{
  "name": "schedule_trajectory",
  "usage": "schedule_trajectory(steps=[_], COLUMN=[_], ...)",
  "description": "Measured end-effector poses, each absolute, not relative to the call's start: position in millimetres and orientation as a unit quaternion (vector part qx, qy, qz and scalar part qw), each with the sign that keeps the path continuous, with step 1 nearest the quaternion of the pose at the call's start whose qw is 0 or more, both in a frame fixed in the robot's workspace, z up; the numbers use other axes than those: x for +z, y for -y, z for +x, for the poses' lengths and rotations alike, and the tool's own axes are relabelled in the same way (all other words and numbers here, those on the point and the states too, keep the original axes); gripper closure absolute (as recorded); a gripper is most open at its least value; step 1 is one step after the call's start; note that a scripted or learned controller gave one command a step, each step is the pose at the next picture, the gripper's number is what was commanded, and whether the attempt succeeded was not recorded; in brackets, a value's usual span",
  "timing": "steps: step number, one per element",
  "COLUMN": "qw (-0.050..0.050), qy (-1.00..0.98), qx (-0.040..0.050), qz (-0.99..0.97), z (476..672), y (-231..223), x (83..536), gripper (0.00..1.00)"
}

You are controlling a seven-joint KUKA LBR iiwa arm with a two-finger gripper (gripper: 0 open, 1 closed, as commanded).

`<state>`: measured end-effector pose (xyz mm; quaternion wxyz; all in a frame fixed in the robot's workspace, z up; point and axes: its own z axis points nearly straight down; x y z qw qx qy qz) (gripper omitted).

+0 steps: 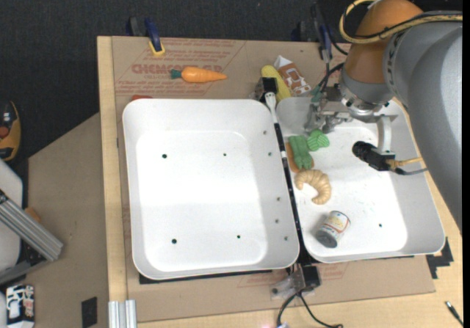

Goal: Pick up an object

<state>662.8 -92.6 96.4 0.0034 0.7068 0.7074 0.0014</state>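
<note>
The right bin (382, 209) holds a green leafy toy (302, 150) by its left wall, with a small orange piece (291, 160) against it. Below that lies a tan croissant (314, 185), and a small tin can (333, 229) rests on its side near the front. My gripper (319, 122) hangs over the bin's back left part, just above the upper end of the green toy. Whether it touches the toy cannot be made out.
The left bin (147, 172) sits beside the right one. On the cardboard behind the bins lie a toy carrot (198, 75), a yellow banana-like item (272, 78) and a small brown packet (295, 78). The grey arm (426, 70) fills the upper right.
</note>
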Motion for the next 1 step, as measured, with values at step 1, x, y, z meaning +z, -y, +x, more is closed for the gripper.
schedule_trajectory(steps=[1], qw=[0.001], qy=[-0.709], qx=[0.0014], qz=[0.706], z=[625.0], y=[32.1], x=[189.4], gripper=[1.0])
